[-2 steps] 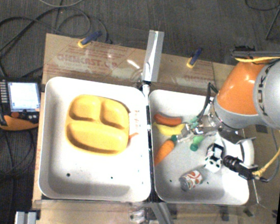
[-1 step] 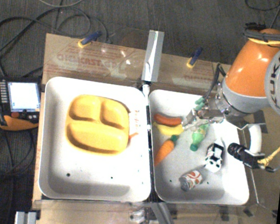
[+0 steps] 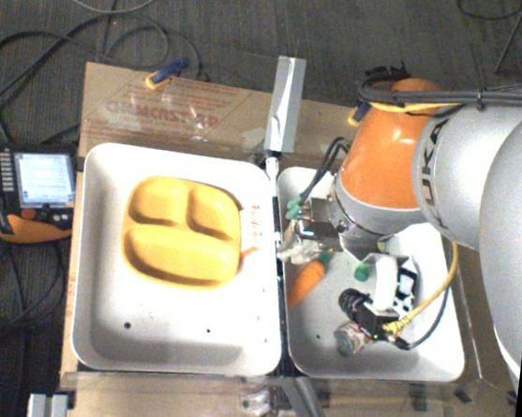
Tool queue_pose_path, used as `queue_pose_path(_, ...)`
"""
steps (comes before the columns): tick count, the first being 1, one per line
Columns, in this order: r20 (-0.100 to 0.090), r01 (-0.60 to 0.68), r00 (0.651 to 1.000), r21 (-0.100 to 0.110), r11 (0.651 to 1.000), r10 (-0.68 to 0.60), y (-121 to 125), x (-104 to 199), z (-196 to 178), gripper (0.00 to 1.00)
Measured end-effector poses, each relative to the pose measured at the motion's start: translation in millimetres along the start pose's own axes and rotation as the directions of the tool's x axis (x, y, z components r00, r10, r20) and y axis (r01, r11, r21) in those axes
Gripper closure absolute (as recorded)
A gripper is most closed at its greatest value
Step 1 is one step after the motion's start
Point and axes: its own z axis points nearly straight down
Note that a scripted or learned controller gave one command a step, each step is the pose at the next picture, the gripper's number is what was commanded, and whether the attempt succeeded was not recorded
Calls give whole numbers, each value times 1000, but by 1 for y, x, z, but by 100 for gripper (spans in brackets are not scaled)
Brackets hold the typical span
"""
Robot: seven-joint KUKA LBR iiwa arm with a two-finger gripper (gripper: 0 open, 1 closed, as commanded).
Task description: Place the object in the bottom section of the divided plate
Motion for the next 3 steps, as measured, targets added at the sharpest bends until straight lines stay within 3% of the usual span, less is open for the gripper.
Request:
queue_pose_path(1, 1, -210, 978, 0, 978, 210, -11, 61, 1, 100)
queue_pose_path(2, 1, -184, 983, 4, 983, 184, -41, 98, 129, 100)
queue_pose_path(3, -3, 291, 957, -7, 957, -291, -29, 87, 140, 100)
